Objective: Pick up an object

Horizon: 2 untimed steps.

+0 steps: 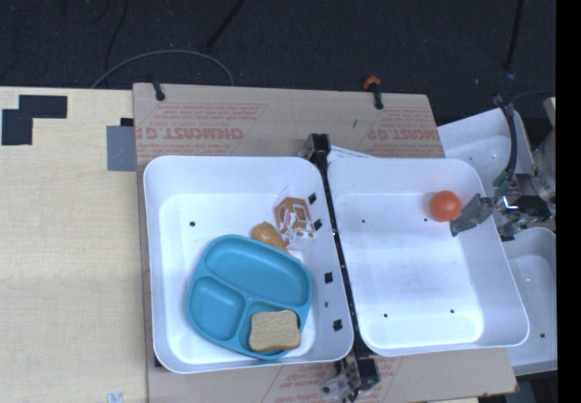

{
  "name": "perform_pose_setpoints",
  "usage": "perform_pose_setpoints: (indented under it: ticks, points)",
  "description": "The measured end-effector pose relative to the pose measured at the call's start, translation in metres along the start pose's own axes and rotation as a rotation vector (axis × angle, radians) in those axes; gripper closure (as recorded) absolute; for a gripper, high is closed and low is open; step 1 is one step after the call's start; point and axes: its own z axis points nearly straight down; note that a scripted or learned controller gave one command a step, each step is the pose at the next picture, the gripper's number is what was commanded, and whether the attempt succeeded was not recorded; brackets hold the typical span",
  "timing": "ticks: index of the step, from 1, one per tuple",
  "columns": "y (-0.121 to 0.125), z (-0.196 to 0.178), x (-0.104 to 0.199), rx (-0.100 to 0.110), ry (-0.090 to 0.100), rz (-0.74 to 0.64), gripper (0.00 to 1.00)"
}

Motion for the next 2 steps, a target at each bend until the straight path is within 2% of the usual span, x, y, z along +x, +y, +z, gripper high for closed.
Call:
perform_pose_setpoints:
  ticks: [1, 2]
  points:
    - [0.002, -0.006, 0.000, -0.013, -0.003, -0.003, 0.00]
    - [-0.003, 0.055, 0.003, -0.007, 0.000, -0.003, 0.00]
